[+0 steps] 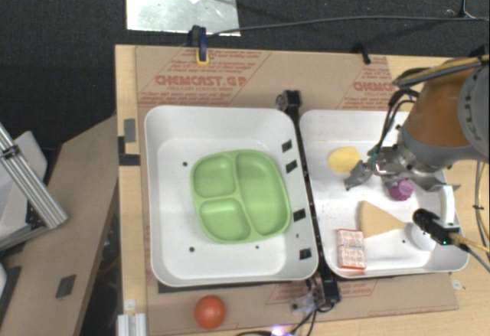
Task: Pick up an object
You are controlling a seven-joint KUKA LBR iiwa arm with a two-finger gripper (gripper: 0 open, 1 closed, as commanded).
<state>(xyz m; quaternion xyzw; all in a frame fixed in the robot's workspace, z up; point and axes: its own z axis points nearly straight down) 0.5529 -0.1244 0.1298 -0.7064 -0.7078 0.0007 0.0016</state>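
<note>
In the right bin lie a yellow lemon-like object, a small purple object, a pale wedge shaped like cheese and a small red-and-white box. My gripper hangs low over this bin, just right of the yellow object and just left of the purple one. The arm's grey body and orange band cover the bin's far right side. I see nothing held in the gripper.
The left bin holds a green divided plate. An orange-red ball lies on the bench in front of the left bin. Black clips sit along the rim between the bins.
</note>
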